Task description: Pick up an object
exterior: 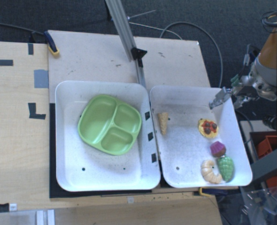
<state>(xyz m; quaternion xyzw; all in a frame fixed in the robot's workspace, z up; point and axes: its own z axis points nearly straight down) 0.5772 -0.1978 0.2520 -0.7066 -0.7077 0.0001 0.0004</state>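
Task status: not yet begun in any visible sense; nothing is being lifted. The grey arm with the orange band (273, 50) is reaching in from the right, and its two-finger gripper (228, 96) is hovering at the upper right corner of the right-hand shallow white bin (185, 95), roughly over that bin's rim. Whether the gripper is open or closed cannot be told at this size and angle. No object is sitting in it.

Candidate objects are all lying loose on the right bin's floor. A small round yellow tart with red topping (208, 128) is lying nearest the gripper, below and slightly left of it. A small magenta faceted piece (218, 149) is lying below the tart, apart from it. Below that, a green bumpy toy vegetable (226, 168) and a pale tan croissant-shaped toy (210, 171) are lying side by side, seemingly touching, in the lower right corner. A beige ice-cream-cone-shaped piece (163, 123) is lying alone near the bin's left wall, well apart from the others.

The left-hand shallow white bin (65, 139) is holding a light green three-compartment plastic plate (110, 124); both bins are sitting side by side on the pale worktop (91, 55).

Remaining, as judged: choosing a target, moving over it, descending, closing, lifting. The tart looks the shortest reach; the touching pair looks hardest to separate cleanly.
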